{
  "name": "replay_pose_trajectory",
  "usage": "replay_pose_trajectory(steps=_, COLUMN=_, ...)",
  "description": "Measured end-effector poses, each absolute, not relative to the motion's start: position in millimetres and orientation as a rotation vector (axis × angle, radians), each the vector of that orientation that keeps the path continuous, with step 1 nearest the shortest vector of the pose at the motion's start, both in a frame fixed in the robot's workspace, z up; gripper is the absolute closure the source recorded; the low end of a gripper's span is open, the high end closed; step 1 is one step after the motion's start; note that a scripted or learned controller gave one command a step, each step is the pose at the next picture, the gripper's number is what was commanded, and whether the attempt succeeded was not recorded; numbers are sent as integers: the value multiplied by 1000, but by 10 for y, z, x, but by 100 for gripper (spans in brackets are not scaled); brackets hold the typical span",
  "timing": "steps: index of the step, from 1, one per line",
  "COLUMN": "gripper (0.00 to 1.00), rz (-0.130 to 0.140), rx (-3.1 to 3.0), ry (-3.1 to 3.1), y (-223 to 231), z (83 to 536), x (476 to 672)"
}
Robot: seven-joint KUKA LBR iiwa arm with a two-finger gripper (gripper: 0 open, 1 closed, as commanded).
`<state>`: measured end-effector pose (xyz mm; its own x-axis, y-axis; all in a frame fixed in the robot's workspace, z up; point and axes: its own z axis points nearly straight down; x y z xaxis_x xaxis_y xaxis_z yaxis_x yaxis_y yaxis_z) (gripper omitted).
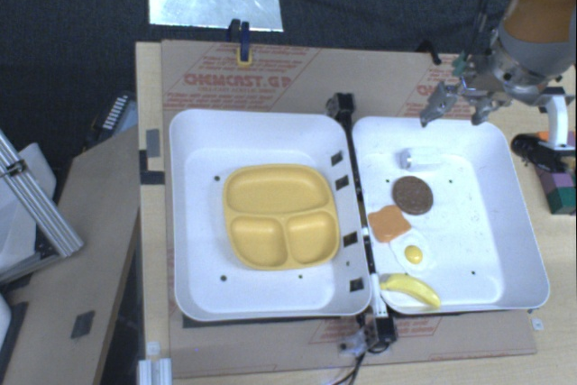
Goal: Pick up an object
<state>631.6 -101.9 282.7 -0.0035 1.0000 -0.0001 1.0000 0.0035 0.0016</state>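
Brown disc (412,195) in right white bin (487,225), gripper (460,111) over its far rim, jaws apart, cardboard underlay (270,77), dark carpet (72,13)

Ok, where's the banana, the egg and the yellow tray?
Banana (411,290), camera view, middle of its curve.
Egg (414,254), camera view, on its yolk.
Tray (270,187), camera view, floor of its big compartment.

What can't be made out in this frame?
- Small pale object in the right bin: too small and washed out against the white floor to identify.
- Gripper height over the bin's far rim: cannot tell from one slanted camera view.
- Arm: cut off by the top and right edges of the camera view.
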Motion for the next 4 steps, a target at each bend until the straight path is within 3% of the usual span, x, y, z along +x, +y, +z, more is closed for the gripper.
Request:
replay_pose_trajectory(steps=3, gripper=0, rz=-1, rx=2220, ry=2222, y=-1143, z=1285, x=6428)
replay_pose_trajectory(steps=4, gripper=100, rz=4, rx=2218, ry=2219, y=-1146, z=1419, x=6443)
